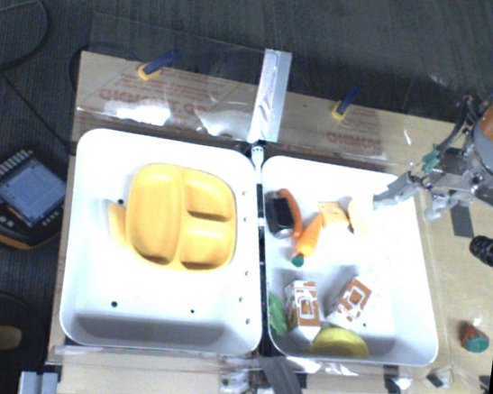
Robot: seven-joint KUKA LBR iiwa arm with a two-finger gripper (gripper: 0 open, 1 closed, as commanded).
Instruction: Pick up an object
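Observation:
The right bin (pixel 416 288) holds several objects. A black and orange item (pixel 279 209) lies at its upper left, with an orange carrot (pixel 308 235) beside it. A tan and white piece (pixel 337 214) sits just right of the carrot. Two white and orange cartons (pixel 306 303) (pixel 353 302) lie near the front, by a yellow fruit (pixel 340 342) and a green item (pixel 277 316). My gripper (pixel 429 192) hovers over the bin's upper right corner, above and right of the tan piece, touching none of the objects.
The left bin (pixel 79 286) holds a yellow divided tray (pixel 182 214). A handheld pendant (pixel 15 195) lies off the bench to the left. A small red and teal object (pixel 474 338) sits on the bench to the right of the bins.

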